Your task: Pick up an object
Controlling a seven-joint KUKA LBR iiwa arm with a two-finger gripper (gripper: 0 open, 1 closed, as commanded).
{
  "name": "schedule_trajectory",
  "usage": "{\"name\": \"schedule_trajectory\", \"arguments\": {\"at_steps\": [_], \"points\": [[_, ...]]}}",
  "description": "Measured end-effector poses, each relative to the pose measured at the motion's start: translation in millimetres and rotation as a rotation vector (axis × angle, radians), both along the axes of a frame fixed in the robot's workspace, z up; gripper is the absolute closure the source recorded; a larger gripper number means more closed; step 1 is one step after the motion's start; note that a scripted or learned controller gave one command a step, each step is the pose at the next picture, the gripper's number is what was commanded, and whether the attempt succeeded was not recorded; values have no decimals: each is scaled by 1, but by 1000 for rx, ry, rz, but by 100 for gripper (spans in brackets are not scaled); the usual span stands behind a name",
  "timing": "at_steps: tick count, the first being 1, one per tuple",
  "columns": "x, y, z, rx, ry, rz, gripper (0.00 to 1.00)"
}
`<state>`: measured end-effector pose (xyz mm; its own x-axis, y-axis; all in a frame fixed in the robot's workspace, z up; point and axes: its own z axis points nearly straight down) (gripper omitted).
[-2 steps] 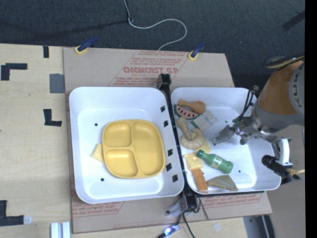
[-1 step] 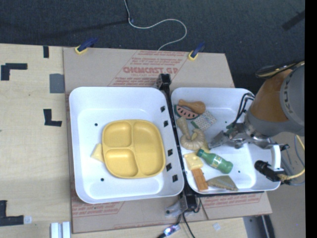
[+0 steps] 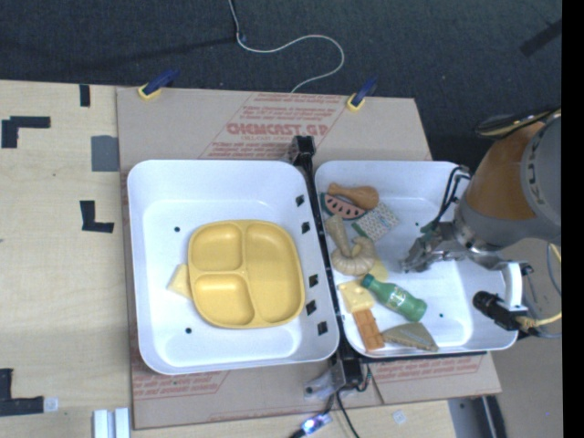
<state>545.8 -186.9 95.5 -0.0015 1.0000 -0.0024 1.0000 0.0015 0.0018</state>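
Note:
The right bin holds several toy foods along its left side: a brown drumstick, a watermelon slice, a beige knobbly piece, a green bottle, an orange block and a tan wedge. My gripper hangs low over the bin's bare middle, right of the beige piece and above the bottle. Nothing shows between its fingers. The grey arm with its orange band reaches in from the right.
The left bin carries a yellow divided plate with a pale yellow scrap at its left edge. A patterned grey packet lies near the watermelon slice. A black clip divider separates the bins.

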Motion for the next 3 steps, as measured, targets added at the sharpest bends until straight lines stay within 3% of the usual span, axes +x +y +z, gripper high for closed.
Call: {"name": "schedule_trajectory", "arguments": {"at_steps": [2, 3], "points": [[8, -1, 114, 1, -3, 1, 100], [9, 0, 130, 2, 1, 1, 100]]}}
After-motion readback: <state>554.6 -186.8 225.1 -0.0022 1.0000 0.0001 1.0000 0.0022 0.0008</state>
